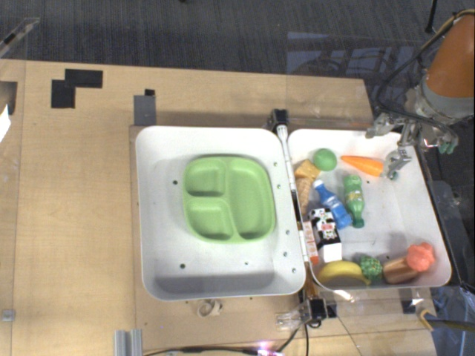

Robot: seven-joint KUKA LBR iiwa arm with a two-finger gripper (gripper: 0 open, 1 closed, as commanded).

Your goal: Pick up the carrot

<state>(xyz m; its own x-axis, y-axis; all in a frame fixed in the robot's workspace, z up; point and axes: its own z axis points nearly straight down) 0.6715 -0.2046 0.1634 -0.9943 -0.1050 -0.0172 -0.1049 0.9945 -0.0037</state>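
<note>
Your claw (395, 162) hangs with fingers apart and holding nothing, carrot (362, 165) lying flat just left of it in the right bin (438, 221), likely light, stiff, slick plastic that tapers, so grip across the thick middle, not the tip.

A robotics lab, by its look — a plywood bench (74, 221) bears two white bins (152, 273) bolted side by side, black marker patches (74, 86) at ten o'clock, loose cables (223, 347) at six o'clock, grey carpet (223, 21) beyond.
</note>
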